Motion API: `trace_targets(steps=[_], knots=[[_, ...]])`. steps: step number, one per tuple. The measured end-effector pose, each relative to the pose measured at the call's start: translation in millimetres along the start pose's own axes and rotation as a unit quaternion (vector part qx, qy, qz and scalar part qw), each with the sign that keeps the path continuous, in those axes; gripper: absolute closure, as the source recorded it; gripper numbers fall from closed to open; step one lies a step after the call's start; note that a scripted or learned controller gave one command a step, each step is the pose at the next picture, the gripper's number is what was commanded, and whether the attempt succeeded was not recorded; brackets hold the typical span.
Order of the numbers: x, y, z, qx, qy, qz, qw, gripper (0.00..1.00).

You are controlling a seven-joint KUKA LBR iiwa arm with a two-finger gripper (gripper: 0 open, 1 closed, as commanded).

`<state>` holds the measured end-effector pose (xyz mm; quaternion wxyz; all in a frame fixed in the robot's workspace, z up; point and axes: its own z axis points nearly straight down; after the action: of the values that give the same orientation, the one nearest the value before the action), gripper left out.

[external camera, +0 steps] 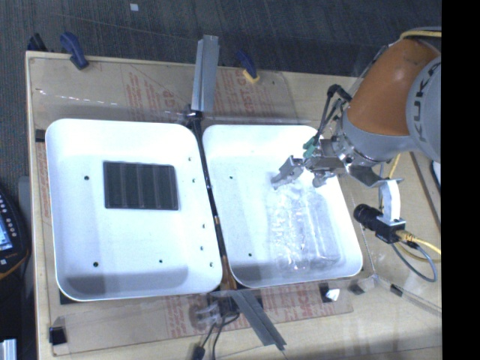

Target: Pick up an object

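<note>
Item 1, a clear plastic package [304, 227], is lain flat in the right bin [240, 201], beneath the gripper [301, 169], whose fingers are seen spread with nothing between them, judged poised above its upper end for a descent.

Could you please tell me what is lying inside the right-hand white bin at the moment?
A clear, crinkled plastic object lies in the right bin, towards its right side. The gripper sits over its upper end, so that end is covered.
</note>
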<state>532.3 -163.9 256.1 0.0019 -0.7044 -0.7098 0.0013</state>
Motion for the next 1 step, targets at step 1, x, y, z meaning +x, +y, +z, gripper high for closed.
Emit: trace_targets(steps=[1], knots=[[0.7,0.5,-9.6,0.001,0.000,-0.003,1.0000,1.00]])
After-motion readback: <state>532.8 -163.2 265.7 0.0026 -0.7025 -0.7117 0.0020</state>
